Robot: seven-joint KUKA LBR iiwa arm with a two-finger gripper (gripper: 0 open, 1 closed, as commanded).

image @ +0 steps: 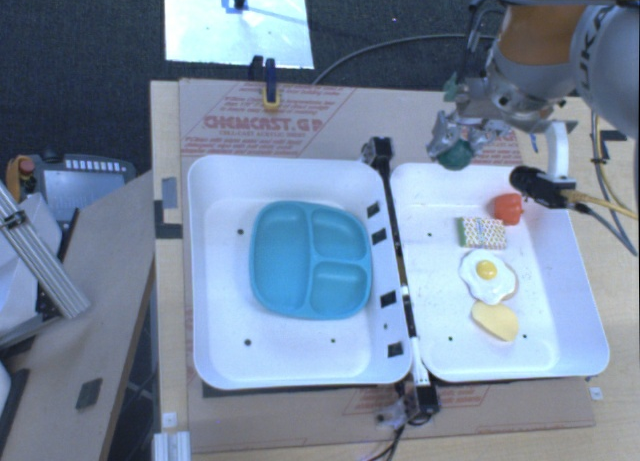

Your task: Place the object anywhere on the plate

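Yellow wedge, fried egg: below gripper, which grips a teal object aloft. Step: carrying. Next: travel down-left to blue plate, then release.

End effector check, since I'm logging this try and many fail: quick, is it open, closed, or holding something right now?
End effector: closed on a small dark green object, raised above the far edge of the right bin.

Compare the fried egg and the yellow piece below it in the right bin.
The fried egg is white with a yellow yolk; the yellow piece is plain pale yellow. The egg has a wavy outline and looks larger; the piece is smooth and rounded. Both lie flat in the right bin, touching.
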